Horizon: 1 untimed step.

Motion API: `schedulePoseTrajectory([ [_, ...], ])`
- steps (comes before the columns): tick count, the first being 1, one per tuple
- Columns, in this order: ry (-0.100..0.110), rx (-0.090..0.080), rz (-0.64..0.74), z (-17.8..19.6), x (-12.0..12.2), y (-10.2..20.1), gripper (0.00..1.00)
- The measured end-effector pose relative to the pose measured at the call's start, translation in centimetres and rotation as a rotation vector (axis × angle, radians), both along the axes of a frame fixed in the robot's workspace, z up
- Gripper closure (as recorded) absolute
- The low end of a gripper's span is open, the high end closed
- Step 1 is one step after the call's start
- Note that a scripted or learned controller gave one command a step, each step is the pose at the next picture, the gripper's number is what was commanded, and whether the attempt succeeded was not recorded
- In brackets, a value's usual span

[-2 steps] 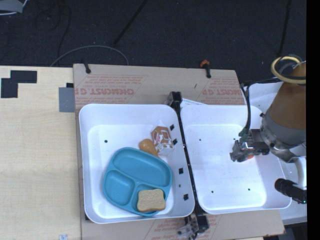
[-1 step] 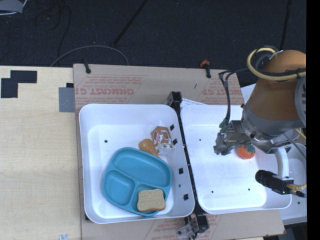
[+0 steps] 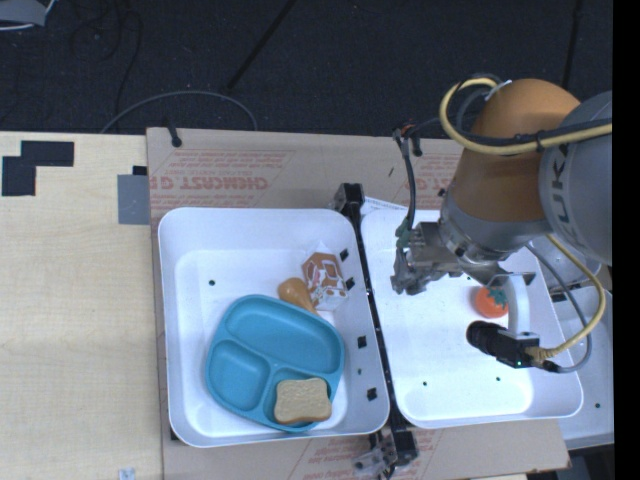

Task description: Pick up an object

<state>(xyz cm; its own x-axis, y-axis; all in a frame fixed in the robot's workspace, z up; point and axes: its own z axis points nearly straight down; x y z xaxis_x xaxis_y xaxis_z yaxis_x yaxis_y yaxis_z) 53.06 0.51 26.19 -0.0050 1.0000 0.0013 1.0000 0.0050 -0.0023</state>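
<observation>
My gripper (image 3: 408,280) hangs over the left part of the right bin (image 3: 450,408), close to the divider between the bins. A small orange object (image 3: 489,303) lies in the right bin, to the right of the gripper and partly hidden behind the wrist. In the left bin (image 3: 185,268) rests a blue divided plate (image 3: 260,353) with a slice of toast (image 3: 302,401) on its near corner. Beyond the plate lie a tan drumstick-like piece (image 3: 296,292) and a brown-and-white packet (image 3: 324,274). I see nothing in the gripper.
A black clamp bar (image 3: 362,308) runs between the two bins. Cardboard (image 3: 260,173) lies under the bins, with a pale wooden bench (image 3: 70,308) to the left. The arm's orange band (image 3: 520,118) looms above the right bin's far side.
</observation>
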Motion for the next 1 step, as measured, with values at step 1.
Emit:
schedulePoseTrajectory([
  [1, 0.001, -0.001, -0.001, -0.82, 1.31, 3.89, 1.0],
])
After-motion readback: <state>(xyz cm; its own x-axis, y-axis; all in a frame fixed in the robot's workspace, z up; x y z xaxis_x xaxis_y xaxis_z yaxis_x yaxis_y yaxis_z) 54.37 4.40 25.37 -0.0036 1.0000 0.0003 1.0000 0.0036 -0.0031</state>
